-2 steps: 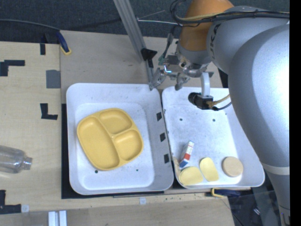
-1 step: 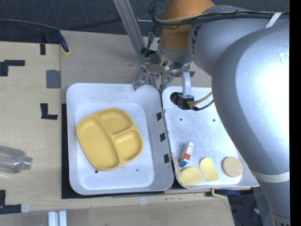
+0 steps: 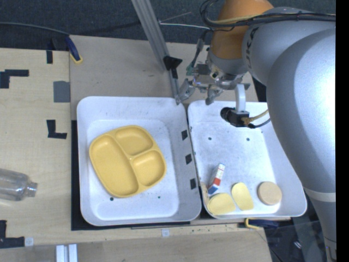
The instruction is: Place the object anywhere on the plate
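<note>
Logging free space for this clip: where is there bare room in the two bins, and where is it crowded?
The yellow plate fills most of the left bin; a bare strip runs between it and the right wall. The right bin is bare mid-floor. Its near edge is crowded: small tube, two yellow pieces, tan disc.
</note>
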You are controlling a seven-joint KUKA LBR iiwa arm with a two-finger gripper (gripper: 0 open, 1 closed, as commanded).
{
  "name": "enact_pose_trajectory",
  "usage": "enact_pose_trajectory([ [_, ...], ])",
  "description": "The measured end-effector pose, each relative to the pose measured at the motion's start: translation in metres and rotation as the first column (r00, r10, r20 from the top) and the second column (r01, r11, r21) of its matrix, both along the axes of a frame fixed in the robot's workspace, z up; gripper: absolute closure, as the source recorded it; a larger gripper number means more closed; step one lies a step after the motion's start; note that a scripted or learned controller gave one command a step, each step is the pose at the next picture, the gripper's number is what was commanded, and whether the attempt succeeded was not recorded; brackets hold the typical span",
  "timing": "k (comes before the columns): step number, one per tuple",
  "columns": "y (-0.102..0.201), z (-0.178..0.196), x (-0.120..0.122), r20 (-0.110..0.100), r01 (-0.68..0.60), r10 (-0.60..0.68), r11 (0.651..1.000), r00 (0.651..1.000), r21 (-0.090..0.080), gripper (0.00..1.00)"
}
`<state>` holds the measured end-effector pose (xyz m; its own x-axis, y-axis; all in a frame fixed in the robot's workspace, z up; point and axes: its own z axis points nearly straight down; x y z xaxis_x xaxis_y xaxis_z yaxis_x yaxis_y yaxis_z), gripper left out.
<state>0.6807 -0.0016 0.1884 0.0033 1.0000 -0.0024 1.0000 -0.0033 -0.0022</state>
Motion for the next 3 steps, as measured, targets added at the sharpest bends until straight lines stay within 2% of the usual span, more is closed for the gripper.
enact_pose_trajectory([
  [1,-0.042,0.0,0.0,0.001,-0.001,0.001,1.0,1.0,0.0,0.0],
  [2,0.048,0.0,0.0,0.002,-0.012,0.012,1.0,1.0,0.004,0.0],
  [3,-0.007,0.0,0.0,0.0,0.0,0.0,1.0,1.0,0.0,0.0],
])
